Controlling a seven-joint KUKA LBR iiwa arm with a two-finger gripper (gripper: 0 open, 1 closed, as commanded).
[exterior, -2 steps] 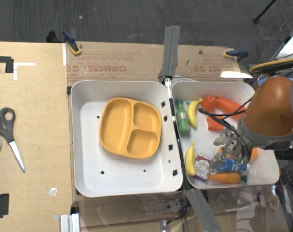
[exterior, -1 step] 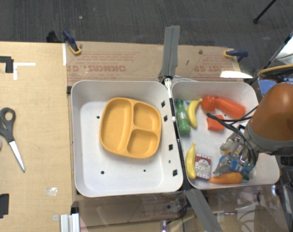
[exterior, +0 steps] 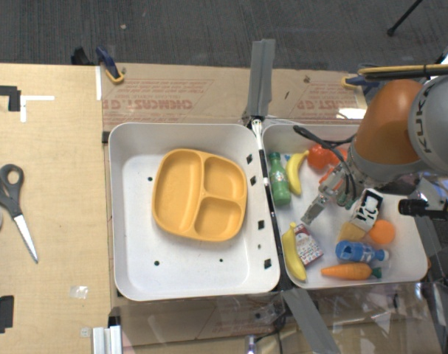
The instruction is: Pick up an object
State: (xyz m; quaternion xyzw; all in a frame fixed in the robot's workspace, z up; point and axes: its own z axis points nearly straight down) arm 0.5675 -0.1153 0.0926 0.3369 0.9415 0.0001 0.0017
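My gripper (exterior: pixel 331 196) hangs over the middle of the right bin (exterior: pixel 409 270), below the orange wrist band. Under and around it lie a red fruit (exterior: pixel 321 155), a small yellow banana (exterior: pixel 295 172), a green bottle (exterior: pixel 279 178) and a white box with black marks (exterior: pixel 367 209). Toward the front of the bin are a tan block (exterior: pixel 350 232), an orange (exterior: pixel 382 232), a blue bottle (exterior: pixel 360 253), a carrot (exterior: pixel 347 272), a larger banana (exterior: pixel 292 254) and a small printed packet (exterior: pixel 307 246). Nothing is visibly held.
The left bin (exterior: pixel 131 220) holds a yellow divided plate (exterior: pixel 200 195). Scissors (exterior: pixel 15 205) lie on the wooden bench at far left. A grey bar (exterior: pixel 260 80) rises behind the seam between the bins.
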